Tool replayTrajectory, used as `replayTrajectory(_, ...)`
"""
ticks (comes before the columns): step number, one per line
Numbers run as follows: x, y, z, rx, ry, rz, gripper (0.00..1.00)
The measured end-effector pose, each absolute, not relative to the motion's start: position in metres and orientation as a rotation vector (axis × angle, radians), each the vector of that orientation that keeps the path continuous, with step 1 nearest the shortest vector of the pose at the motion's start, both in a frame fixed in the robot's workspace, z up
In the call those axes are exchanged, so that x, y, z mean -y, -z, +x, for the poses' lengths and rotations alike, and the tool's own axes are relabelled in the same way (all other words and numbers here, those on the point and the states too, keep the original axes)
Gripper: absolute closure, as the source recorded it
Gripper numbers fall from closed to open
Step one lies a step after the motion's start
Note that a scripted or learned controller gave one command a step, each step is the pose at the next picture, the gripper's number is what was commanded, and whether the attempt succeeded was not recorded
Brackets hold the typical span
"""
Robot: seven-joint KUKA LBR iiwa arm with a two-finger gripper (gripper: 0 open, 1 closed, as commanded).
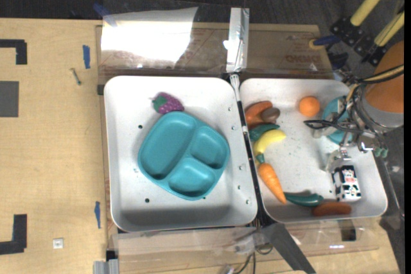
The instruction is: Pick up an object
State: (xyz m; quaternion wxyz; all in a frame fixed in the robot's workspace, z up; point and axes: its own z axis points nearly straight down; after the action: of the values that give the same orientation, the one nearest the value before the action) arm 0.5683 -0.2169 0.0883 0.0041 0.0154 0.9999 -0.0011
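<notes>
Several toy foods crowd the right bin (379,202) beside the gripper (343,160), its grip state unclear.

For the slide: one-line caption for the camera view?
Gripper poised over right bin of toy food; teal divided tray and purple grapes in left bin.

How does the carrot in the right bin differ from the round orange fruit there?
The carrot is long and tapered, lying slantwise near the bin's left wall; the orange is round and sits further back. The carrot touches a dark green vegetable at its tip; the orange sits apart. Both are orange-coloured.
</notes>
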Motion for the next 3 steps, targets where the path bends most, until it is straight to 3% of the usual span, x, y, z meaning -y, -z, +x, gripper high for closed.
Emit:
replayTrajectory(1, 0.223, -0.088, 0.488, -3.113, 0.001, 0.309, 0.0)
replayTrajectory(2, 0.223, -0.102, 0.493, -3.1, 0.006, 0.306, 1.0)
replayTrajectory(3, 0.221, -0.089, 0.524, -3.101, -0.001, -0.458, 1.0)
